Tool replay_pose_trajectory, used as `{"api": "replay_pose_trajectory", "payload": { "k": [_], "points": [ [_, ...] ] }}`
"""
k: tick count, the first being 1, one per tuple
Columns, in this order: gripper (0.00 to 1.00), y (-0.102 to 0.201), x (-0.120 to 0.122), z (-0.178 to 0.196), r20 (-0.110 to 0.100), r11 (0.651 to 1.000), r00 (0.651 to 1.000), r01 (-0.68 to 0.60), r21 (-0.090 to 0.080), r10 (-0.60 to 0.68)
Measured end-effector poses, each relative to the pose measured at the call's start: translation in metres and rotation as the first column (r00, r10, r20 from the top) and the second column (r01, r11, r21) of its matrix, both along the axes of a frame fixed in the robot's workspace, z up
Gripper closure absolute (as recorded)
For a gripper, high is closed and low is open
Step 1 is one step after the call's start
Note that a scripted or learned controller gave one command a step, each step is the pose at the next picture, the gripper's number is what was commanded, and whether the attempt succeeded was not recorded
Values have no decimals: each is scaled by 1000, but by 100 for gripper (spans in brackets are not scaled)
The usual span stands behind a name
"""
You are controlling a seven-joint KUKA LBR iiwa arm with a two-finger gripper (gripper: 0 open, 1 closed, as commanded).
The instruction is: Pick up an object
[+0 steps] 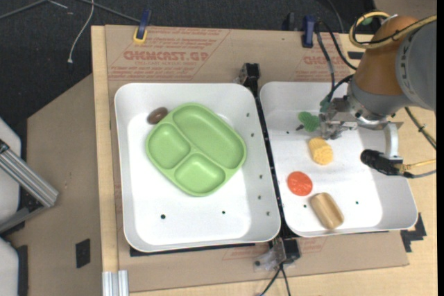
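The approach step is judged in hand: the claw (331, 123), its state impossible to tell, is poised low in the right bin (388, 208) above the corn cob (320, 151), so a short descent and closure would be required.
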State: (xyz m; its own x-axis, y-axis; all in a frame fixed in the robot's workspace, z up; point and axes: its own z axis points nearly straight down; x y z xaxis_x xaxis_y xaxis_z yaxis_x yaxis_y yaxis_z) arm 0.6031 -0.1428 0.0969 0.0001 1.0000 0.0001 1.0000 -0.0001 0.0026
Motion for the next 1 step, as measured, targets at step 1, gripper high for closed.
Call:
{"api": "replay_pose_trajectory", "payload": {
  "k": [1],
  "points": [
    [100,-8,9,55,4,1000,1000,0,-2,0]
  ]
}}
